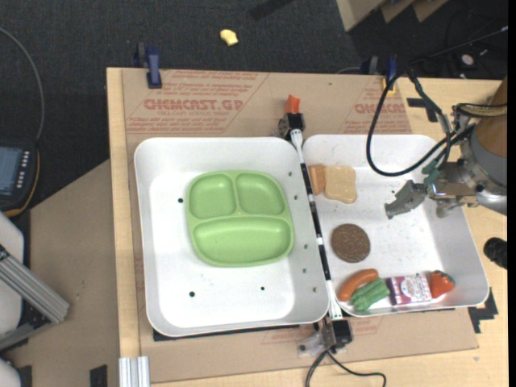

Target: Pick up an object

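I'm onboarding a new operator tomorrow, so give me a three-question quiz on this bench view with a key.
1. True or false: the green divided plate lies in the same bin as the brown round disc.
2. Which item lies nearest the divider between the bins? A) the bottle with the red cap B) the toast slice C) the brown round disc
3. Fill in: the gripper hovers over the ____ bin, as the camera sees it.

Key: 1. False, the plate is in the left bin, the disc in the right. 2. B. 3. right.
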`<state>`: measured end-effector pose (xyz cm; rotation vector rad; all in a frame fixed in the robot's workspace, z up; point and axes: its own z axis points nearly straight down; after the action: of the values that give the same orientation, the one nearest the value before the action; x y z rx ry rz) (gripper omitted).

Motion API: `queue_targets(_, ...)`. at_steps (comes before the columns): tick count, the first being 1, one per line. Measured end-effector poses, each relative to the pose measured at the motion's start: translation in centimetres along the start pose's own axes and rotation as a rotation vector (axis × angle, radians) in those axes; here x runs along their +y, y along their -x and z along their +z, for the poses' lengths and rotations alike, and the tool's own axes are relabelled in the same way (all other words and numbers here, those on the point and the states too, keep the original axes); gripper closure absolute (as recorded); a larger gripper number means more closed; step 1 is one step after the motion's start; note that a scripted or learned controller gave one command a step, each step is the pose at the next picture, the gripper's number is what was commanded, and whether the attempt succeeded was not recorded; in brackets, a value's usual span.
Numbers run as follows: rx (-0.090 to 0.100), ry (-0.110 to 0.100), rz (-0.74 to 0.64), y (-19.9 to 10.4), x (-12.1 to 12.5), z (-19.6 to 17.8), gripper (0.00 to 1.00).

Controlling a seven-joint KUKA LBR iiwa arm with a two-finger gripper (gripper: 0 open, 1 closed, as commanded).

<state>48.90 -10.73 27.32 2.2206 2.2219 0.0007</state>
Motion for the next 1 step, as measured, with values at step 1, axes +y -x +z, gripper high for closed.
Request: queue_targets(1,0.003,-0.012,-0.001,-1.62,1.73,13.54,0.00)
